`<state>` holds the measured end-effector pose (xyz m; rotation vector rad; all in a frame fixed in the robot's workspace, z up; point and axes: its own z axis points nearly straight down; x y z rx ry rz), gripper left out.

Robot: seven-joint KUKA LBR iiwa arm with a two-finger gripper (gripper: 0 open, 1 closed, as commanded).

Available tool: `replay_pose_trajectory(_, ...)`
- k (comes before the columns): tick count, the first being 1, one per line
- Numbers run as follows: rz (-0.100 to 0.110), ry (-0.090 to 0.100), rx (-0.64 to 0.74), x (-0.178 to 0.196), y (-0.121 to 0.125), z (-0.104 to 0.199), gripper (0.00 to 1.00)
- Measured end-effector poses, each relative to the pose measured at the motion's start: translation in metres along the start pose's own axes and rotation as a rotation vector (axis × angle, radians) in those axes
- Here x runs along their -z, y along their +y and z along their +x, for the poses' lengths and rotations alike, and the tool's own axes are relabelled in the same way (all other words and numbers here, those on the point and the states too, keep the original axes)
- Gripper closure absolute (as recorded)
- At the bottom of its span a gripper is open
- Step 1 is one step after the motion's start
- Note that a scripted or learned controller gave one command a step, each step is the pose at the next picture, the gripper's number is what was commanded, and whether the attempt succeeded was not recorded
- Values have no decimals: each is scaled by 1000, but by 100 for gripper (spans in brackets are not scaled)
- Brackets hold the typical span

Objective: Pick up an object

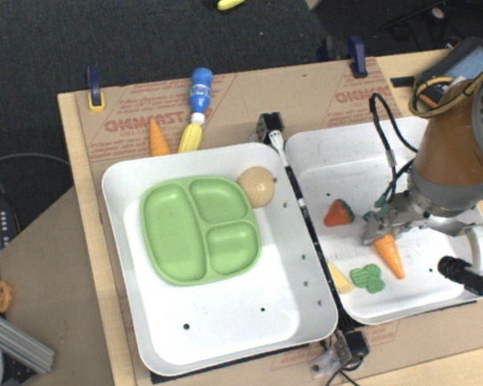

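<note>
Gripper (380,228) low in the right bin (436,293), grip state impossible to tell, tip touching the top of a toy carrot (390,257), strawberry (338,213) nearby, green tray (200,228) in the left bin (216,326)

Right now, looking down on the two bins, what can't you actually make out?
- Gripper: in the camera view its fingers are a small grey cluster under the wrist, so their state and any contact with the orange carrot are unclear.
- Yellow piece: partly hidden by the right bin rim; its identity is unclear.
- Green item: too small to identify.
- Arm: cut off at the right.
</note>
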<state>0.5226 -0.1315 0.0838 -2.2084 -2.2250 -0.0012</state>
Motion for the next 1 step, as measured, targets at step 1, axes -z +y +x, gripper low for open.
replay_pose_trajectory(1, -15, -6, 0, 106, 44, 78, 100)
